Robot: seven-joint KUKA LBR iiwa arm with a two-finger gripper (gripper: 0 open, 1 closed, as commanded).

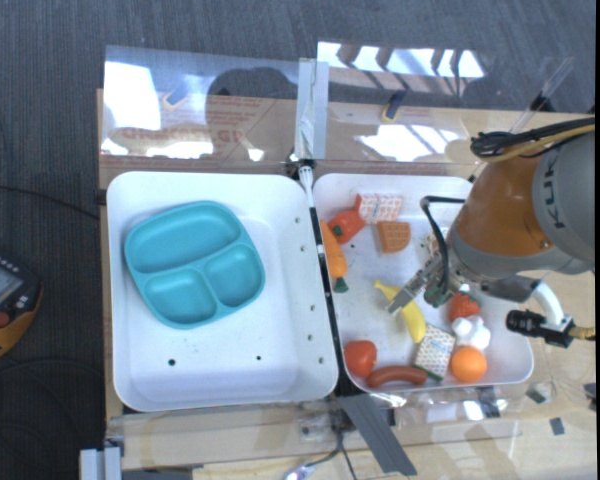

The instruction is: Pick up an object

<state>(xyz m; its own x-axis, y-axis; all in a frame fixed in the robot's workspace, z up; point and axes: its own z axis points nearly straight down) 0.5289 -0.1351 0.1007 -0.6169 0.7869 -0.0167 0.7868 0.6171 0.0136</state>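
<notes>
The toy banana (410, 314), lying mid-frame in the right bin (500, 370), sits just under the end effector (427, 290), whose grip state I cannot tell; descend centred, clear of the checkered block (435, 350).

We've got a wooden table (570, 373) here with two white bins sitting side by side on it: left bin (220, 373), right bin (510, 363).

A yellow banana (410, 318) lies tilted mid right bin (360, 338), among other toy foods.
</notes>
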